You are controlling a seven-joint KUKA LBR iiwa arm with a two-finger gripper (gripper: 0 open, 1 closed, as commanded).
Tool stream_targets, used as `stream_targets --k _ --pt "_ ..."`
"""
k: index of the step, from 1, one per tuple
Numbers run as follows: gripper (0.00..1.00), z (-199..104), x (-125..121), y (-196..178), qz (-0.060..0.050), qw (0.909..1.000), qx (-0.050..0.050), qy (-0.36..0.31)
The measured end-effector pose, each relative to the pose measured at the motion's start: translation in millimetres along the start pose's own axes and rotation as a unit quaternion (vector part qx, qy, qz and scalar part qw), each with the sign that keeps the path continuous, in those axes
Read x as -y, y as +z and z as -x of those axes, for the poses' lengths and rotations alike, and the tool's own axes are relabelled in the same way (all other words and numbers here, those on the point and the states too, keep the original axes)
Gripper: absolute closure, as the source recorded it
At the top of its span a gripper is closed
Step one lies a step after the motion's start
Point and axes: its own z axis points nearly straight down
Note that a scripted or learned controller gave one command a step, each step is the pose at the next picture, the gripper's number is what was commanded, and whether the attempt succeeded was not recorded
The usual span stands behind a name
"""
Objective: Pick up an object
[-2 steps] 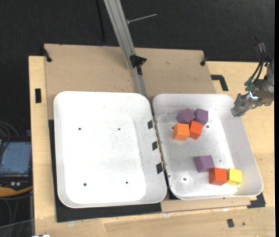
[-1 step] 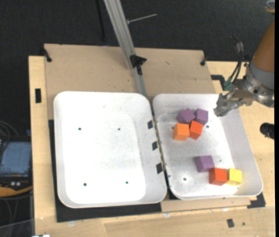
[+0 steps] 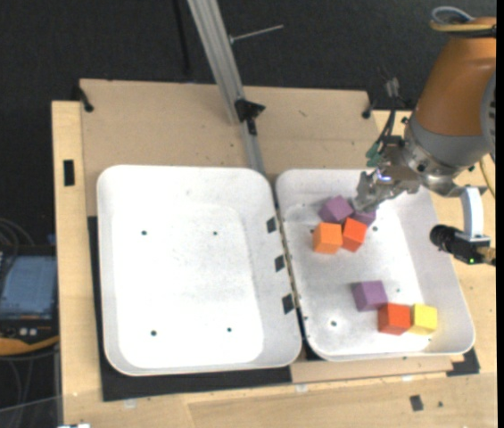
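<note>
- Lying bare on the surface (image 3: 69, 239): left bin (image 3: 189, 266).
- Clustered in right bin (image 3: 439, 266), far part: purple cube (image 3: 334, 209), orange cube (image 3: 326, 237), red-orange cube (image 3: 355, 232).
- Grouped nearer: purple block (image 3: 369, 294), red block (image 3: 394, 317), yellow block (image 3: 425, 317).
- Hovered just beside the far cluster: end effector (image 3: 372, 194), grip state impossible to tell.

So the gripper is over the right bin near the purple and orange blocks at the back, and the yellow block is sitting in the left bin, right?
Not quite. The camera view shows the yellow block in the right bin, near its front corner beside a red block. The rest stands: the gripper is over the right bin, near the purple block and orange blocks at the back.
</note>
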Motion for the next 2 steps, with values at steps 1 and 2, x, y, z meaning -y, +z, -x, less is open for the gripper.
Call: stream_targets --k 1,2 --pt "1.0 -50 -16 16 -0.001 1.0 0.0 0.0" --pt "1.0 -109 -28 12 0.001 1.0 -0.001 -0.001"
